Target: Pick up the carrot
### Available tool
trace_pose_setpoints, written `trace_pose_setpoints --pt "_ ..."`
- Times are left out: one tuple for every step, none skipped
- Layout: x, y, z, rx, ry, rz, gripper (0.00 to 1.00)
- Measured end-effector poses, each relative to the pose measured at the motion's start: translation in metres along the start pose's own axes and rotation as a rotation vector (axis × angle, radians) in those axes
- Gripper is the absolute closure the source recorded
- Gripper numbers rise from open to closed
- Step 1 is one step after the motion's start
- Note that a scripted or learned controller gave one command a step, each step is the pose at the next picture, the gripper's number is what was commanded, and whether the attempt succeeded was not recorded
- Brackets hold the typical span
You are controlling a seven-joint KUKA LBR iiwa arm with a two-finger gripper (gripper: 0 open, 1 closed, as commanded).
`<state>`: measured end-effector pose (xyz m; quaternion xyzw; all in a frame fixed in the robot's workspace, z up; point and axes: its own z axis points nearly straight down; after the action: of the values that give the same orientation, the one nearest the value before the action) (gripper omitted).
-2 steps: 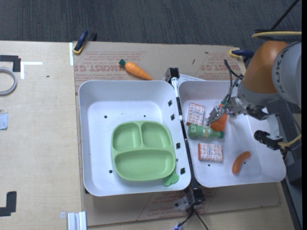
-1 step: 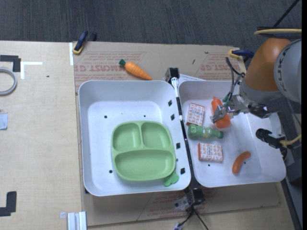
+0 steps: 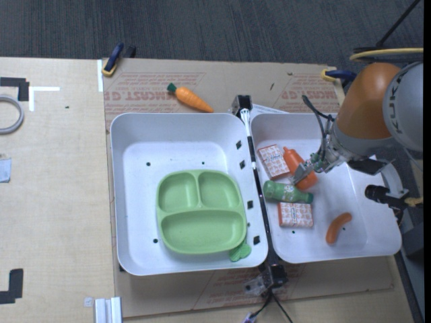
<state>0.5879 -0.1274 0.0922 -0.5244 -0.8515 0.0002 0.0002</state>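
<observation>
Carrot, orange plastic with green top (image 3: 190,98), lies outside the bins; we must redirect the gripper (image 3: 306,174), jaws' state indiscernible

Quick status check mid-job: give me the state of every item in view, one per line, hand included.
Carrot: lying on the cardboard behind the left bin, outside both bins.
Green tray: flat in the left bin, nothing in its compartments.
Green bottle: on its side in the right bin.
Orange bottle: tilted in the right bin, at the hand.
Sausage: lying in the right bin.
Hand: low in the right bin, grip unclear.
</observation>
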Motion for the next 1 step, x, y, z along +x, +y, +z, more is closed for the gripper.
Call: trace_pose_setpoints --pt "0.0491 -0.0599 -0.0003 -0.001 -0.003 -0.067 1.0"
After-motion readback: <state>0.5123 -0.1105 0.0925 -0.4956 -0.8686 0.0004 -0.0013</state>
